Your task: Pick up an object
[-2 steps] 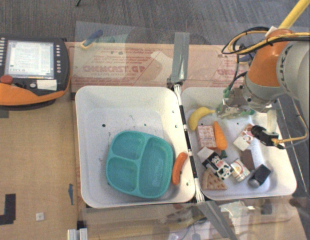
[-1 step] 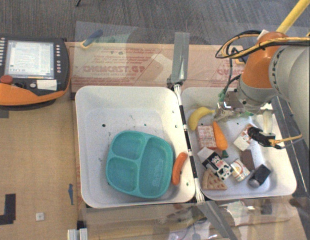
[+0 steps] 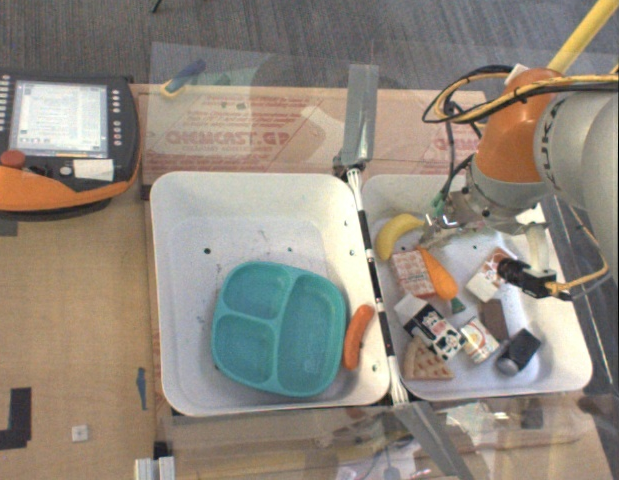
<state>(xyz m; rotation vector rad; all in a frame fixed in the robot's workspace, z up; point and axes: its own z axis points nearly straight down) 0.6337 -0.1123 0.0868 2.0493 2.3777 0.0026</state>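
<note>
The claw [image 3: 441,220] is hovering over the right bin [image 3: 574,368], just at three o'clock of the banana [image 3: 397,234]; its grip cannot be told. Nothing is lifted; picking is pending.

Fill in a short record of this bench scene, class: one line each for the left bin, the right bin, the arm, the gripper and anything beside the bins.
left bin: holds a teal divided plate and an orange toy sausage by its right wall
right bin: banana, carrot, waffle slice, small packets and blocks
arm: reaches in from the right, over the right bin's far side
gripper: low, near the banana; fingers unclear
beside bins: teach pendant at left
</note>
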